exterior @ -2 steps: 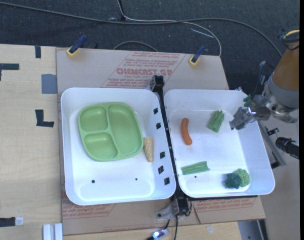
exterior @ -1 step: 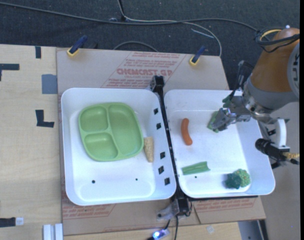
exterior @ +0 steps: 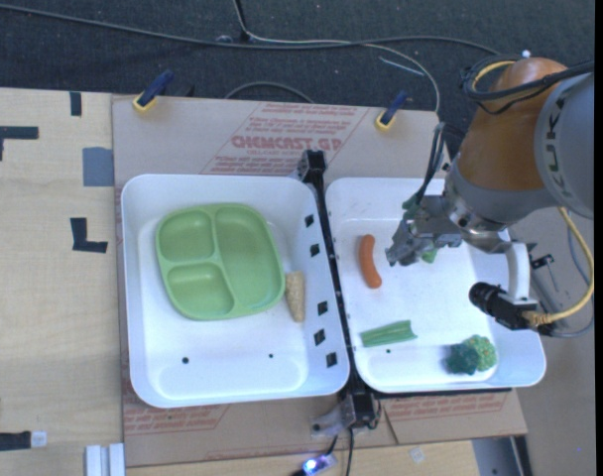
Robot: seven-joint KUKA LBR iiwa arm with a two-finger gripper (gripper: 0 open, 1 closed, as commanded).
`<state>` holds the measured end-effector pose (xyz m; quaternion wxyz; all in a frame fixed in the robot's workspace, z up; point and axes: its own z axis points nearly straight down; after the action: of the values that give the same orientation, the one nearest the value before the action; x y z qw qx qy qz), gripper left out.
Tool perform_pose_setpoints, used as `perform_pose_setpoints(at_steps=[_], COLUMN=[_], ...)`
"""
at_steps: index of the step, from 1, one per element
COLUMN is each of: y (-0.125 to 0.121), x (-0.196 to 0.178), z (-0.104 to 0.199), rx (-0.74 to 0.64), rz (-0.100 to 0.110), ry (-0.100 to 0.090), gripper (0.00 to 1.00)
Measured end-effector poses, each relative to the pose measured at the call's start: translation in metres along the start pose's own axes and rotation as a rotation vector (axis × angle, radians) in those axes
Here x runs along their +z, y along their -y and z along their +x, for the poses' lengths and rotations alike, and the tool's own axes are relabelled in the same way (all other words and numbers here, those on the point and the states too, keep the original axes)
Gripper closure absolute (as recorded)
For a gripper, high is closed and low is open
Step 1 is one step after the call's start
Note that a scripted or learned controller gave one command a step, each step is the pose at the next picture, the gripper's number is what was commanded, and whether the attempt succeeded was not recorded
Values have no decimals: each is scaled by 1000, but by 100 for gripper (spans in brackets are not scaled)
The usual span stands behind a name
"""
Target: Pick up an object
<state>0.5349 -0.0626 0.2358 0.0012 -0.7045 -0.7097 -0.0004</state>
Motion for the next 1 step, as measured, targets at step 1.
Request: perform_pose_setpoints(at_steps=[1], y=[10], x=[-6], z=[50], rx=[1], rz=[1], ry=[1], gripper=[100])
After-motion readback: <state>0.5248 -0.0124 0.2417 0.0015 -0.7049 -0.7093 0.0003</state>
